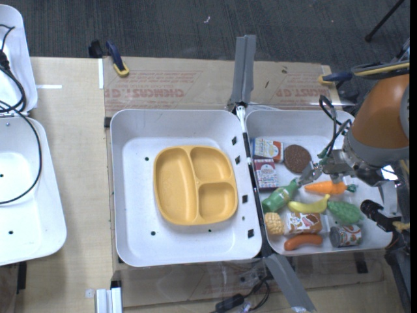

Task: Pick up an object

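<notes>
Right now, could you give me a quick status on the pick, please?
Gripper low in right bin, nothing seen held. Carrot beside it. Bottle, banana crowd close.

Pale wooden tabletop [71, 90], bearing two white bins side by side: left bin [130, 194], right bin [293, 119], touching.

The gripper [317, 172] hangs low over the right bin [306, 124], its tip just beside the carrot [325, 188] and below-right of the brown round patty [298, 157]. Left of it lies the green bottle [280, 196], with two small cartons [266, 162] further left. Nearer the camera than the gripper are the banana [309, 206], a green vegetable [344, 211], corn [273, 223], a sausage [303, 241] and a can [345, 235]. Well to its left, the other bin [130, 194] holds a yellow divided tray [195, 184] (three compartments).
</notes>
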Controlling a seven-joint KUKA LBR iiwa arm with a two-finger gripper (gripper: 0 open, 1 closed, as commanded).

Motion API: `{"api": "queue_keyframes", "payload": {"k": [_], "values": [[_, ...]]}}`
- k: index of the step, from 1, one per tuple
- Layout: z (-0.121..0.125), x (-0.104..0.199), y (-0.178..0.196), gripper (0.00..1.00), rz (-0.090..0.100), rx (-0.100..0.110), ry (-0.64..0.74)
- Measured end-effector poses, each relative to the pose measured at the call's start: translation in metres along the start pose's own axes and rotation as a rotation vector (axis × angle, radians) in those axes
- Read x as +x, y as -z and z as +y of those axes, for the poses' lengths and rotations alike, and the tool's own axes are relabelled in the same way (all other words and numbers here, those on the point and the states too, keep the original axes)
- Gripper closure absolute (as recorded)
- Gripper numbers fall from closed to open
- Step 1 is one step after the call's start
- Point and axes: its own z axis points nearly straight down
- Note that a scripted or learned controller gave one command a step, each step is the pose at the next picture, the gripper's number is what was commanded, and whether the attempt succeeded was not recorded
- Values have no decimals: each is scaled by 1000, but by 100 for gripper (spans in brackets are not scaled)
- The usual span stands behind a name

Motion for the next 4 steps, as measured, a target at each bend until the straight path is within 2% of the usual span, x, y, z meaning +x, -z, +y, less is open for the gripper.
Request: {"api": "queue_keyframes", "payload": {"k": [1, 2, 3, 4], "values": [[-11, -30, -20, 0, 0, -28, 11], [-14, -27, -20, 0, -2, -27, -92], [-29, -27, -21, 0, 6, -24, -139], [-29, -33, -11, 100, -7, -28, -146]]}}
